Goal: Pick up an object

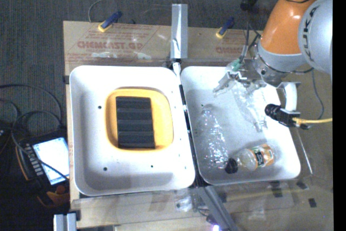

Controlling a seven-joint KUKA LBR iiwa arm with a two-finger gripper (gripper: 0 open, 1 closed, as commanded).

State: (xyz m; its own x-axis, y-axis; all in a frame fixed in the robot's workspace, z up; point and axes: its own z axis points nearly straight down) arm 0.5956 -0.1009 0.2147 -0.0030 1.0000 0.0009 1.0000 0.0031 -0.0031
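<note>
Hovering over the far part of the right bin (294,170), gripper (233,76) hanging just inside that bin's far rim, under the orange-banded arm (289,24) reaching in from the right. Showing thin pale prongs there, but not clearly enough to judge their spread, and nothing plainly caught at the tip. Lying just nearer the camera than the gripper, a crumpled clear plastic piece (251,108), trailing toward the bin's middle, too transparent to outline surely. Sitting well apart from the gripper, against the same bin's near rim, a small bottle (253,158) with a dark cap and an orange label, resting on its side, long axis running roughly along that near rim, cap pointing toward the divider between the bins. Glinting between bottle and divider, another clear, crinkled thing (212,135), running from far to near. Filling the middle of the left bin (81,132), a yellow tray-like object (165,119) with dark ribbed pads, furthest from the gripper. Judging the bottle the firmest target, calling for travel toward the near rim and a closing across its short width.
</note>
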